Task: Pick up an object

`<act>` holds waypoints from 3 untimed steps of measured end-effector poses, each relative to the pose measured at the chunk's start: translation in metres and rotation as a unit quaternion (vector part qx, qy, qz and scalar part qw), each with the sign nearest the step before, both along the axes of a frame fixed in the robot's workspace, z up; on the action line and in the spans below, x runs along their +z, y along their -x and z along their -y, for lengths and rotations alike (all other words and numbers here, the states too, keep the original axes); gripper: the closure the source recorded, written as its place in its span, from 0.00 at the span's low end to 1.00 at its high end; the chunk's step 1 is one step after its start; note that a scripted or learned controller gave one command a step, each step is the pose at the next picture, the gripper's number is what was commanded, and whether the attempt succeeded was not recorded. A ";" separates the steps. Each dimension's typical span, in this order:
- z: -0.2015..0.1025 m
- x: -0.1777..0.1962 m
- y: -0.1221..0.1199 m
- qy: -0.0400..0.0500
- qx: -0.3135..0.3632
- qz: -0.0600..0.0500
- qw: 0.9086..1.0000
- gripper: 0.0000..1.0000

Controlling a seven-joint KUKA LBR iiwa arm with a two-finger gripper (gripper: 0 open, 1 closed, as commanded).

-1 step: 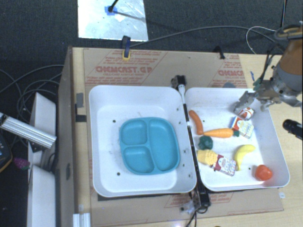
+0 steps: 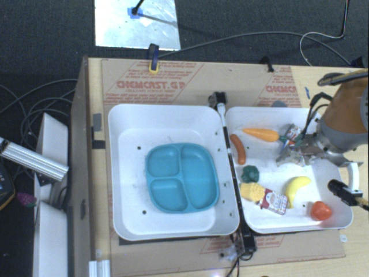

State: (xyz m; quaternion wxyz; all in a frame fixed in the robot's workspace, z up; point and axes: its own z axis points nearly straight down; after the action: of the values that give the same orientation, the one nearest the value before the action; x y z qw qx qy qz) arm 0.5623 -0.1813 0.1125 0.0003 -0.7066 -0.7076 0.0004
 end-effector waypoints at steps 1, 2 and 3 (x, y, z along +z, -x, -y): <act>-0.007 -0.019 -0.067 0.002 0.001 0.004 1.000 0.00; -0.007 -0.025 -0.079 -0.002 -0.003 -0.011 1.000 0.00; -0.030 -0.028 -0.096 0.005 -0.009 -0.024 1.000 0.00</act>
State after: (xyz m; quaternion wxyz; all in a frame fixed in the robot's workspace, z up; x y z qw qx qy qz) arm 0.6578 -0.1514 0.0844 0.0135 -0.7131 -0.7006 0.0212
